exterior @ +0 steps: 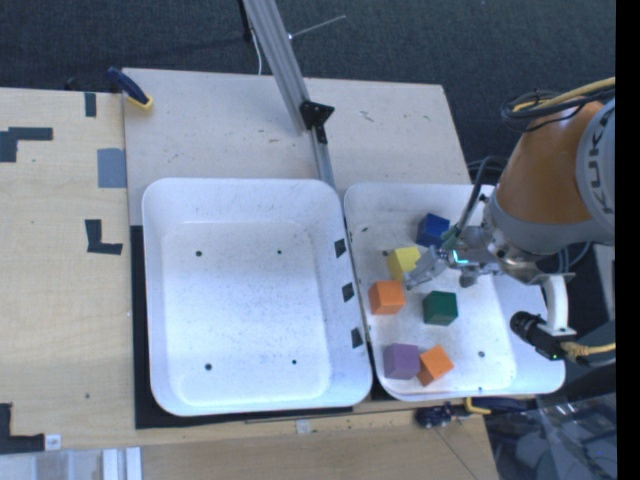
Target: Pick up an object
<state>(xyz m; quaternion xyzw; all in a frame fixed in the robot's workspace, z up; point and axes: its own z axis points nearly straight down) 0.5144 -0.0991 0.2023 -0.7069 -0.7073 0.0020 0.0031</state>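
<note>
Worktop [230,128]: pale wood, bearing two shallow white bins side by side, with dark tape marks on the adjoining panel at 9 o'clock.

Left bin [160,268]: white, speckled, four small dark dots on its floor.

Right bin [500,363]: white, touching the left bin along their shared edge; holds six small blocks.

Contents of right bin:
- Blue cube [433,229], toward 12 o'clock of the group, just beside the arm's wrist.
- Yellow block [404,260], at 7 o'clock of the blue cube, close to the claw's tip.
- Orange cube [387,296], just at 6 o'clock of the yellow block, nearest the bins' shared edge.
- Green cube [440,308], at 3 o'clock of the orange cube, apart from it.
- Purple cube [402,360], near the bin's 6 o'clock wall.
- Small orange block [435,364], touching or just beside the purple cube at its 3 o'clock.

Arm: grey with orange band, entering from 3 o'clock, over the right bin.

Claw [428,268]: pointing toward 9 o'clock, low between the yellow block and the green cube; nothing is visibly between its fingers, and whether they stand apart or together cannot be told.

Grey metal rail [282,53]: slanting down from 12 o'clock to the bins' junction, with a black clamp.
</note>
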